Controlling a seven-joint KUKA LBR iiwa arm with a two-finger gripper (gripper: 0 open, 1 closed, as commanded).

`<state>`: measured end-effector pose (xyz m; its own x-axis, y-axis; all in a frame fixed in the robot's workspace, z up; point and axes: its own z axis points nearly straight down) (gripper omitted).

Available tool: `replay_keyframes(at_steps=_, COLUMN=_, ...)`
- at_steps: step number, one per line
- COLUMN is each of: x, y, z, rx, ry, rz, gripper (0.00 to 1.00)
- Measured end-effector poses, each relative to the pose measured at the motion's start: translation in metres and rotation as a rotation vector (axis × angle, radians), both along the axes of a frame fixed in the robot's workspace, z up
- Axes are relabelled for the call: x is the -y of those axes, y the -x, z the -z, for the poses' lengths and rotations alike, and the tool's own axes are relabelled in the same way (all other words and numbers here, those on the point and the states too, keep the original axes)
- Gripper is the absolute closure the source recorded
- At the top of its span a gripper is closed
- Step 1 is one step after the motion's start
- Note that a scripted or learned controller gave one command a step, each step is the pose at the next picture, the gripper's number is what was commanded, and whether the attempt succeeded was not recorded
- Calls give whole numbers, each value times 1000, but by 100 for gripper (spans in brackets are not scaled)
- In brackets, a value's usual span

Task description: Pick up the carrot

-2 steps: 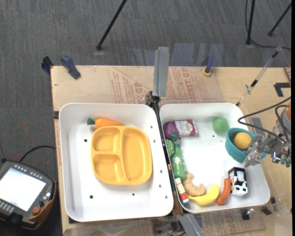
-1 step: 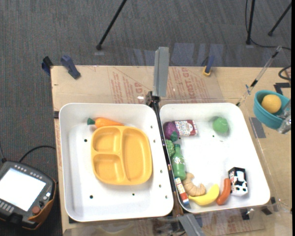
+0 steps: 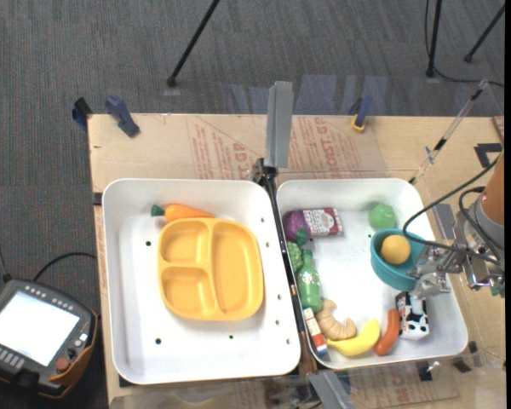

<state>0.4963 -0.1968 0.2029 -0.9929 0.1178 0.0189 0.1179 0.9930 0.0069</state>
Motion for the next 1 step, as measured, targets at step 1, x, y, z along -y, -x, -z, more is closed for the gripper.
replay_keyframes(at_steps=1, x=15, y=1, z=-141, rx=29, ry=11, rz=-131, gripper=100)
